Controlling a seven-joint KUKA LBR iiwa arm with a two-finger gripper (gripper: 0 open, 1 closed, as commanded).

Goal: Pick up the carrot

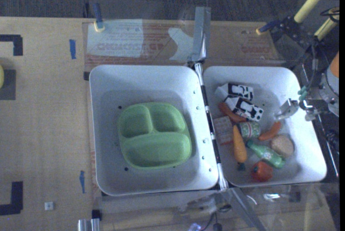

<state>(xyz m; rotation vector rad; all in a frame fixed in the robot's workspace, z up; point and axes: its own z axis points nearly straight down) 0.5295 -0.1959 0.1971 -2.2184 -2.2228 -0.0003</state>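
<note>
The carrot (239, 145) is an orange tapered piece lying lengthwise in the right bin (310, 168), near its left wall and in front of a small can (249, 130). My gripper (287, 110) hangs over the right side of that bin, up and to the right of the carrot and well apart from it. A reddish-orange slender piece (271, 130) lies just below the gripper. The arm (326, 96) comes in from the right edge.
The right bin also holds two black-and-white cartons (241, 99), a red-orange stick (230, 112), a green bottle (267, 154), a tomato (261, 170), a tan roll (282, 145) and a flat pale packet (222, 129). A green compartment tray (155, 135) sits in the left bin (102, 84).
</note>
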